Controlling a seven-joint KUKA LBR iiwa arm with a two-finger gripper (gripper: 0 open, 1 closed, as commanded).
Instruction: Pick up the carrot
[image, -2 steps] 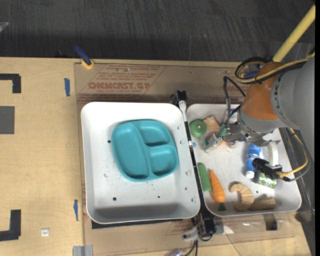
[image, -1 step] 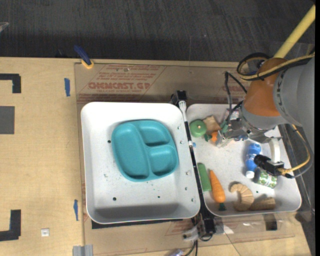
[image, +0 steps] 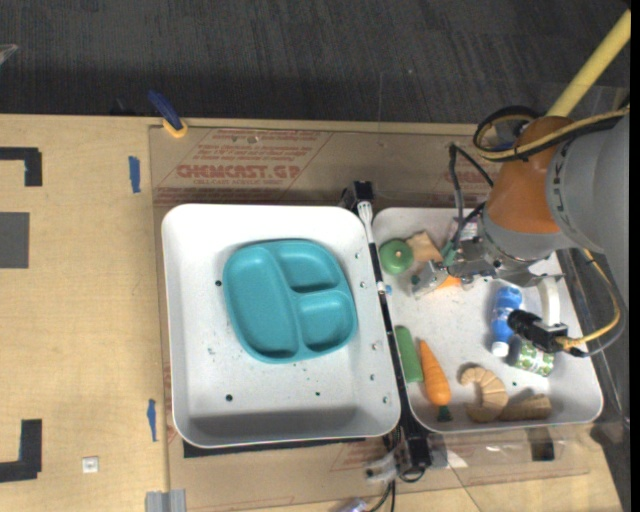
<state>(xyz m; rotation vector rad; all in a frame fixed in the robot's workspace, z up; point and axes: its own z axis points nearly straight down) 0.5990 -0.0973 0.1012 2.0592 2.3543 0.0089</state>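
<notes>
- Bins side by side on the bench: a shallow white left bin (image: 190, 330) and a shallow white right bin (image: 585, 395), meeting along a dark seam in the middle.
- Left bin: a teal plastic divided tray (image: 288, 298) lies near its centre, with three compartments, tilted a little against the bin's edges.
- Carrot: the orange tapered toy carrot (image: 433, 371) lies in the right bin, towards its near left side, pointed end away from the camera and dark green stub at the near end. It rests free on the bin floor, well apart from the gripper.
- Just beside the carrot, on its left, a green stick-shaped toy (image: 407, 354) lies almost parallel to it, along the bin's left wall.
- Arm: the grey arm with its orange band (image: 520, 200) reaches in from the right, above the far part of the right bin.
- Gripper (image: 447, 268): it sits low over the far left part of the right bin, close to a small orange piece (image: 449, 283) and a tan wooden block (image: 422, 246). Its state cannot be told; nothing is plainly held.
- A round green toy (image: 396, 256) sits just left of the tan block.
- A blue and white bottle (image: 505, 318) lies right of centre, with a green-labelled can (image: 535, 360) near it.
- Brown curved wooden pieces (image: 492, 392) lie along the near wall.
</notes>
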